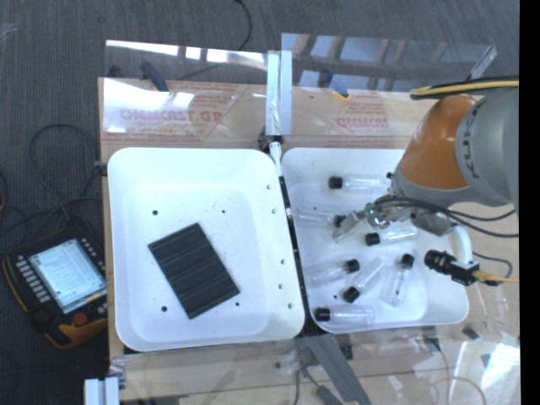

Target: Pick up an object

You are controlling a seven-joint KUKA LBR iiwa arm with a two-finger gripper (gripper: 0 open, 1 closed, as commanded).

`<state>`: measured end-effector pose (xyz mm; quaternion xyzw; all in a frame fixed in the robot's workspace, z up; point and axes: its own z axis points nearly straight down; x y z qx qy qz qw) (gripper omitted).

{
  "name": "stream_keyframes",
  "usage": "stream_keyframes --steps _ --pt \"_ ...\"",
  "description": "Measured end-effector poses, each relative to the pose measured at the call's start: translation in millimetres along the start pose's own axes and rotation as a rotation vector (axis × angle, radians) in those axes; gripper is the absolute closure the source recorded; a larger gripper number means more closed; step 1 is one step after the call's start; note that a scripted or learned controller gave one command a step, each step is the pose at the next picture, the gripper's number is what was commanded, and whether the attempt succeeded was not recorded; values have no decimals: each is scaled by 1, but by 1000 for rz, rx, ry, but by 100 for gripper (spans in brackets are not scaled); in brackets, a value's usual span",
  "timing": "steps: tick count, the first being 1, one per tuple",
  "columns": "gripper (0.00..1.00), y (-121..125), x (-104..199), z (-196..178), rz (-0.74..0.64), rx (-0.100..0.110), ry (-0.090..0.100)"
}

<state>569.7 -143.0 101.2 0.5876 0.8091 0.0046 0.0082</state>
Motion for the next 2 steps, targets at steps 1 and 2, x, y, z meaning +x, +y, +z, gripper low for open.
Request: stream_keyframes --steps 1,2 --pt "0 0 0 0 0 0 0" --pt "0 0 0 0 0 0 0"
